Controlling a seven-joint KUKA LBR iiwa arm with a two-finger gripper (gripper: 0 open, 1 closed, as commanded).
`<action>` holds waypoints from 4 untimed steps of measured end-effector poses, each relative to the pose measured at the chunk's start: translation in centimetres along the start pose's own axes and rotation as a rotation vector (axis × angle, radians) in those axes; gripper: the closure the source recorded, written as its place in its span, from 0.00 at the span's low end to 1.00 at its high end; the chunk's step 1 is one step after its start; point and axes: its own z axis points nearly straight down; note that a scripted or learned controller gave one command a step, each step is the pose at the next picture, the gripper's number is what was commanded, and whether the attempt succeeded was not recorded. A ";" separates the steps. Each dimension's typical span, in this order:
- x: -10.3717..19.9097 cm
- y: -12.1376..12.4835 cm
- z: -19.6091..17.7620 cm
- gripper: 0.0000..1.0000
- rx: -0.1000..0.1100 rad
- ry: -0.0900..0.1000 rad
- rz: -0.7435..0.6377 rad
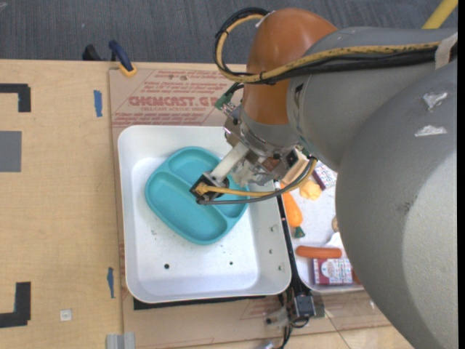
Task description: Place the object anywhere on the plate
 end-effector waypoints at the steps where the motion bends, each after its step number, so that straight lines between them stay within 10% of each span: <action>1: 4.5 -4.8 -4.7 1.00 -0.004 0.002 0.417; 2: 4.9 1.7 -14.0 1.00 -0.008 0.008 0.445; 3: 12.5 2.1 -10.3 1.00 -0.005 -0.002 0.523; 4: 10.6 0.8 5.7 1.00 0.000 -0.015 0.531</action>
